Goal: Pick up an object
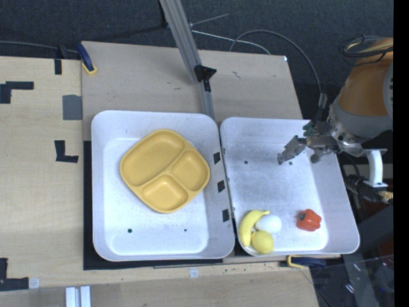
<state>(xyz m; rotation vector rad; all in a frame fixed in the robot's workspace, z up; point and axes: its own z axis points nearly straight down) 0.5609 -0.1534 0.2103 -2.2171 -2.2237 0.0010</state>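
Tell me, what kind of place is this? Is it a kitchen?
Probably a robot lab, not a kitchen. A robot arm's gripper hangs over two white bins on a wooden bench, and the banana, egg and red pepper look like toys.

The arm (367, 88) is cut off by the right edge of the view, so only its orange band and wrist show. The gripper (300, 152) is small and dark against the right bin (268, 178); whether its fingers touch the bin floor cannot be told. At the near left corner of that bin, the banana (250, 221) is partly covered by a white egg-shaped thing (270, 224) and a yellow ball-like thing (262, 241), both too small to name with certainty. The red thing (308, 220) is also too small to identify. The metal pole (182, 27) runs out of the top edge.
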